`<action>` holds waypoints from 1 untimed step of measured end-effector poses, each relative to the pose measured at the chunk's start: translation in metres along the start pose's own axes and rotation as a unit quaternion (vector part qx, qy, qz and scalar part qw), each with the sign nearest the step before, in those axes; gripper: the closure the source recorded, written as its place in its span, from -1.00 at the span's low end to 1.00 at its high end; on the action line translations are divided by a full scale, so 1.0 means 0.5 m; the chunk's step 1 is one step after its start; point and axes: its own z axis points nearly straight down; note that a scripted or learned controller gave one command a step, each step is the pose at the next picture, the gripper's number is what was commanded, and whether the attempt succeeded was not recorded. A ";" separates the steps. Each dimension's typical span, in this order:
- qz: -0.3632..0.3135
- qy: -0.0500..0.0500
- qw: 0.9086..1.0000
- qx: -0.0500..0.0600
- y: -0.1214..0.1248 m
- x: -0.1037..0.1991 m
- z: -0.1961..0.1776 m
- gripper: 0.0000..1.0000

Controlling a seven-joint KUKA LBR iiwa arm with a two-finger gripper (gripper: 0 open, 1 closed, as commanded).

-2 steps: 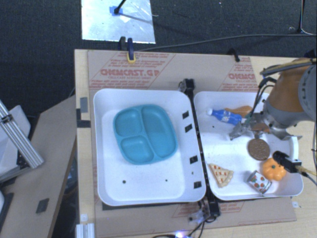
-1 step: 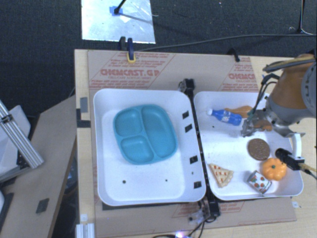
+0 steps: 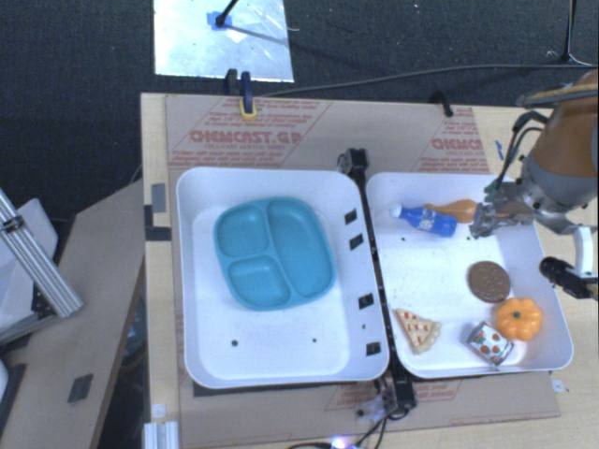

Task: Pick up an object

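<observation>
— What do you have on your left?
— A white left bin (image 3: 187, 251) with a blue divided plate (image 3: 274, 253) lying flat in it, and a right bin (image 3: 421, 269) touching it along a seam with black clips (image 3: 356, 242).
— And beyond them?
— You'll see printed cardboard (image 3: 309, 129) under both bins, a yellow-and-blue clamp (image 3: 245, 92) on its far edge, a shiny metal sheet (image 3: 187, 36) on the dark carpet (image 3: 75, 64), and an aluminium rail (image 3: 33, 260) far left.

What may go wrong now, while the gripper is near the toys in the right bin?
1. The gripper is at the end of the orange carrot-shaped toy, which touches the blue bottle; it might push both away.
2. These toys lie near the right bin wall, so the gripper might hit it.
</observation>
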 end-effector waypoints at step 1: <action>0.000 0.000 1.000 0.001 0.004 -0.001 -0.088 1.00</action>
